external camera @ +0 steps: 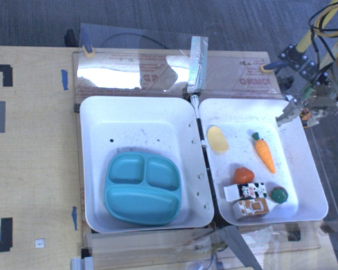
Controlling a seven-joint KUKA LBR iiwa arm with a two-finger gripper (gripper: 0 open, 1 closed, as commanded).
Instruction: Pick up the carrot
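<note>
While the left bin [90, 151] held a blue divided plate [143, 188], the right bin [312, 173] carried the rest: a pale yellow piece [217, 139] near its left wall, an orange-red toy [244, 175] above two small cartons [248, 200], a green ball [279, 195], and the carrot [263, 152], lying free in the upper middle with its green top pointing up-left. Farther right, the gripper [296, 110] hung at the bin's upper right rim, apart from the carrot; whether it was spread or closed I could not tell.
</note>
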